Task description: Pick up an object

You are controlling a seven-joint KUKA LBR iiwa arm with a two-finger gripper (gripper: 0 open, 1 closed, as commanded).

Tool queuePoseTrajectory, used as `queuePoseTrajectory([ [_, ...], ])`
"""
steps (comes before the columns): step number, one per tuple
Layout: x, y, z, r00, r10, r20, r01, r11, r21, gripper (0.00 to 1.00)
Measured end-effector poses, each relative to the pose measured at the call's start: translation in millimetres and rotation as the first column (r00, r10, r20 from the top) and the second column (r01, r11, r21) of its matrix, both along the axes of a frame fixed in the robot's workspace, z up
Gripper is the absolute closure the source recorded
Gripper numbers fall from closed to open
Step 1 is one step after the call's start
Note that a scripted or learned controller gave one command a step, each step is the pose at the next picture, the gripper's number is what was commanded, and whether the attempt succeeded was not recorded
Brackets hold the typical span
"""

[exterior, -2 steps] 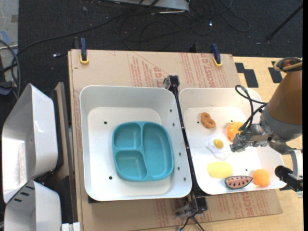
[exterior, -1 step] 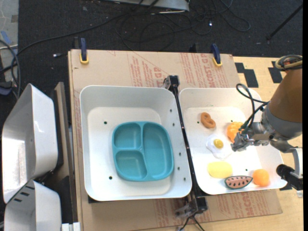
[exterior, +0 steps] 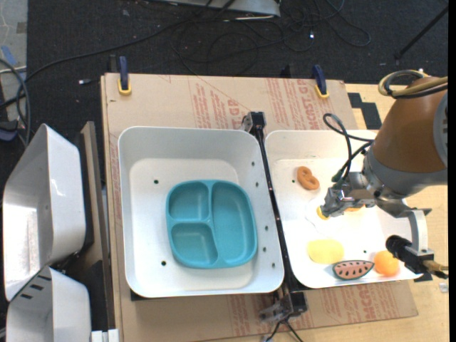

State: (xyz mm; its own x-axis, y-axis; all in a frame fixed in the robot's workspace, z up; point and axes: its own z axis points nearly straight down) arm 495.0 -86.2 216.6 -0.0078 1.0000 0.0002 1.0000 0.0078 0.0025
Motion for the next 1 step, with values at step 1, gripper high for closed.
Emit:
queuePoseTrajectory([
  [1, 18.5, 52.5, -7.1, 1.0, 0.0, -0.002, 0.0, 1.0, 0.0, 1.0],
])
